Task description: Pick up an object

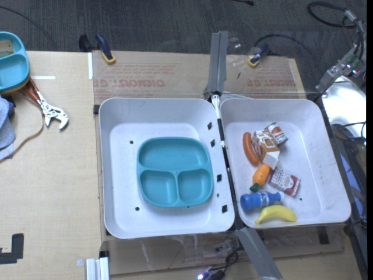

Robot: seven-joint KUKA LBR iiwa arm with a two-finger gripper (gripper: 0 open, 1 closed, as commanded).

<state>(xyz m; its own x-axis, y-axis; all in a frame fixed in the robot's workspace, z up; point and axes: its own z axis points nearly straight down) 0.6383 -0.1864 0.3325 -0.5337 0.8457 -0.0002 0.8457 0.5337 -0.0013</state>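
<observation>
The right bin (317, 124) holds several toy foods: a red sausage (250, 148), a red-and-white carton (271, 137), an orange carrot (261, 175), a red-and-white packet (285, 181), a blue bottle (260, 200) and a yellow banana (276, 214). A teal divided plate (175, 171) lies in the left bin (116, 156). The arm's base hardware (347, 69) shows at the far right edge.
A wrench (51, 112), a grey cloth (7, 127) and a second teal plate (11, 60) lie on the wooden bench at the left. Clamps (105, 48) hold cardboard behind the bins. A grey post (218, 63) stands between the bins at the back.
</observation>
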